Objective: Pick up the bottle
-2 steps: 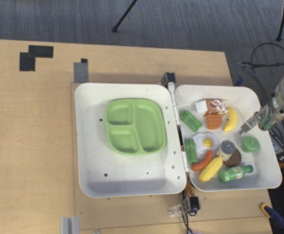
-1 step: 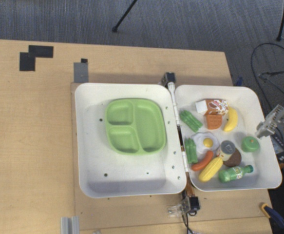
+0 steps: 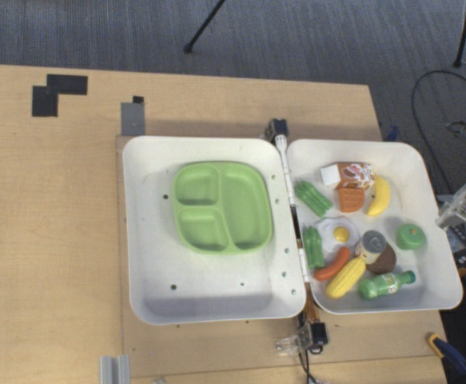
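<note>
The green bottle point(image 3: 386, 284) is lying on its side in the right bin point(image 3: 424, 166), just right of the corn cob point(image 3: 345, 278). The gripper point(image 3: 462, 204) is hovering up and right of the bottle, at the bin's right edge; its state I cannot tell.

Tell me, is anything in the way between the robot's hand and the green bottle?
Nothing visible blocks it. The hand sits at the right bin's right edge, and the bottle lies near the front wall, touching the corn on its left. A green apple lies nearby.
</note>
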